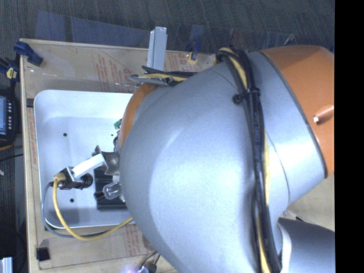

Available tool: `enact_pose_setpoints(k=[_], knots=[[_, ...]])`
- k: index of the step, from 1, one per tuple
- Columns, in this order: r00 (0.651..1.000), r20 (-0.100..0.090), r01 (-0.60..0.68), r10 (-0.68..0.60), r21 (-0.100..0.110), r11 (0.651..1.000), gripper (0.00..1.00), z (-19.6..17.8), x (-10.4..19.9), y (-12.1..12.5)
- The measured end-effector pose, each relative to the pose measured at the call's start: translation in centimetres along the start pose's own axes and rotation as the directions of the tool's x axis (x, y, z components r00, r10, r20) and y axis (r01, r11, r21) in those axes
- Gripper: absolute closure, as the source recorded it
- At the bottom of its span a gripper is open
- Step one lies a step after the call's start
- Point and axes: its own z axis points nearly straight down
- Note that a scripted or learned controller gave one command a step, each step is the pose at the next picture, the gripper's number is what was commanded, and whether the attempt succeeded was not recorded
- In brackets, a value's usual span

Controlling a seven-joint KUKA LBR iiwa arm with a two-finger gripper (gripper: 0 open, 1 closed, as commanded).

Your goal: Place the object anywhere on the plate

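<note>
The grey arm [216,169] with its orange band [301,90] covers most of the view and hides whatever lies under it. Its gripper [105,187] hangs low over the left white bin [51,112], near the bin's front part. I see it as a dark block with a white bar and a shiny piece. A yellow cable [60,215] loops from it across the bin's front edge. A small green bit [118,124] peeks out at the arm's left edge, and I cannot tell what it is.
The left bin's floor shows bare white at its far and left parts. A wooden bench frame [74,67] surrounds it, with blue clamps [25,51] at the far left corner and an upright grey post [157,47] behind.
</note>
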Motion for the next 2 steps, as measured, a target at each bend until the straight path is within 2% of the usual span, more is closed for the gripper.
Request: enact_pose_setpoints(k=[1, 2], knots=[[0.960, -0.004, 0.280, -0.280, 0.002, 0.960, 1.00, -3.7, -2.2, 10.8], [1.000, -0.001, 0.002, -0.002, 0.003, 1.000, 1.00, -3.7, -1.2, 5.6]])
